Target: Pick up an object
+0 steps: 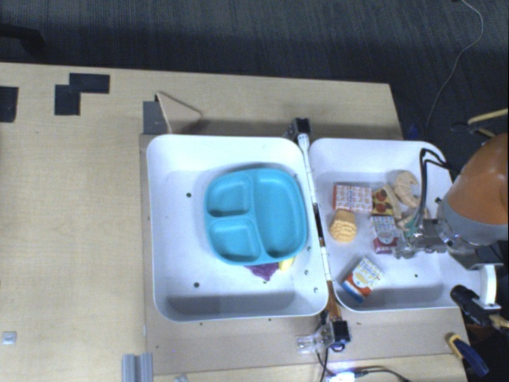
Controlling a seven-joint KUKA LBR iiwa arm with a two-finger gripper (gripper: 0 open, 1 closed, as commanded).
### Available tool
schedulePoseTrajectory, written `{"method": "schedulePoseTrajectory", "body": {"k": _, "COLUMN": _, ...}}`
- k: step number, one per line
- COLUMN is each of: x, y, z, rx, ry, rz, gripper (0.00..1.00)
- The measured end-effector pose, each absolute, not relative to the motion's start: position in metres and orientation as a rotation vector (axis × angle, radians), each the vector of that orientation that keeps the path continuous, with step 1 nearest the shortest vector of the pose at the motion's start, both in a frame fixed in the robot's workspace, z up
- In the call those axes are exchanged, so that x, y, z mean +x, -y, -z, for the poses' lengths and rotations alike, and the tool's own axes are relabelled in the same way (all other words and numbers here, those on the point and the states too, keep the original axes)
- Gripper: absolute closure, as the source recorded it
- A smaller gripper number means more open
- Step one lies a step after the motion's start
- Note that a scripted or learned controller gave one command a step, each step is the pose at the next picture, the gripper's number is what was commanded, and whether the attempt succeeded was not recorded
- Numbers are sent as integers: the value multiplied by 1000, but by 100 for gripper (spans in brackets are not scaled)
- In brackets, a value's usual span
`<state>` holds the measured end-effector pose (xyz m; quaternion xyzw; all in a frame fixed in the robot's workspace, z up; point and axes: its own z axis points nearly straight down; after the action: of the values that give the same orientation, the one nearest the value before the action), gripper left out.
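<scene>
My gripper (407, 243) is low in the right bin (413, 293), reaching in from the right under the orange wrist band. It sits right beside a small red and white packet (385, 234). To the left of it are a yellow ridged round piece (343, 228) and a red and white box (352, 197). A brown and red item (382, 202) and a beige item (406, 186) lie behind it. A small carton (363, 278) with red and blue print rests near the bin's front.
The left bin (179, 213) holds a blue divided tray (256, 213) with a purple and yellow thing (266, 270) poking out under its front edge. A raised rim (314, 205) separates the two bins. Cables trail at the bench's front edge.
</scene>
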<state>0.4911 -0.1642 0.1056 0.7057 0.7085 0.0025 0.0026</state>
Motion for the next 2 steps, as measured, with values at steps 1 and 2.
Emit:
{"method": "schedulePoseTrajectory", "body": {"k": 1, "x": 491, "y": 164, "z": -106, "rx": 2213, "ry": -2222, "rz": -8, "gripper": 0}}
{"method": "schedulePoseTrajectory", "body": {"k": 2, "x": 493, "y": 164, "z": -116, "rx": 2210, "ry": -2223, "rz": -12, "gripper": 100}}
